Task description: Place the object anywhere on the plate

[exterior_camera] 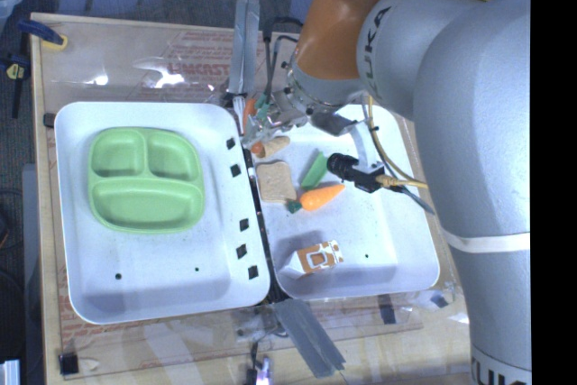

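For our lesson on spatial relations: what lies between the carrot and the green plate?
In the camera view, the bread slice and the bins' adjoining rims lie between the carrot and the plate.

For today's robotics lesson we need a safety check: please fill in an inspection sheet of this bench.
Surface: wooden bench bearing two white bins, left bin, right bin.
Job's things: green plate in left bin; carrot, bread slice, green piece, small orange-and-white toy in right bin.
Clutter: nothing seen.
Hand: hand over right bin's far left corner.
Cables: black cable beside arm.
Surroundings: blue clamps.
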`<action>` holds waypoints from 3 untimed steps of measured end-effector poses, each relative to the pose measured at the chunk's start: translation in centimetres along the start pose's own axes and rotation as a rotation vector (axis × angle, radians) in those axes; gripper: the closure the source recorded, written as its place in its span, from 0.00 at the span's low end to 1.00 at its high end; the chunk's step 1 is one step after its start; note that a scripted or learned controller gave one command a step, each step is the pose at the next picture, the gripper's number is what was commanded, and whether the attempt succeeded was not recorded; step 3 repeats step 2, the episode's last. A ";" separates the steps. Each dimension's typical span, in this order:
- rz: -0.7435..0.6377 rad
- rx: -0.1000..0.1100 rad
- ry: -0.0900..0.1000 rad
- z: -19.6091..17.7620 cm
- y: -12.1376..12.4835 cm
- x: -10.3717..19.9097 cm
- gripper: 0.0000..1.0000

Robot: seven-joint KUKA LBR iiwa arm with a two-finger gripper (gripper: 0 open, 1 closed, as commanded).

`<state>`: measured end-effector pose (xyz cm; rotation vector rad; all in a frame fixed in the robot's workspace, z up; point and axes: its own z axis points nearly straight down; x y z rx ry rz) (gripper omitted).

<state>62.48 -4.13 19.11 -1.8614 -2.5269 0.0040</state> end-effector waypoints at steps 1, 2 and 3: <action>-0.422 -0.005 -0.003 -0.2 3.7 7.0 1.00; -0.421 -0.005 -0.004 -0.2 3.7 6.9 0.00; -0.421 -0.005 -0.004 -0.2 3.7 6.9 0.00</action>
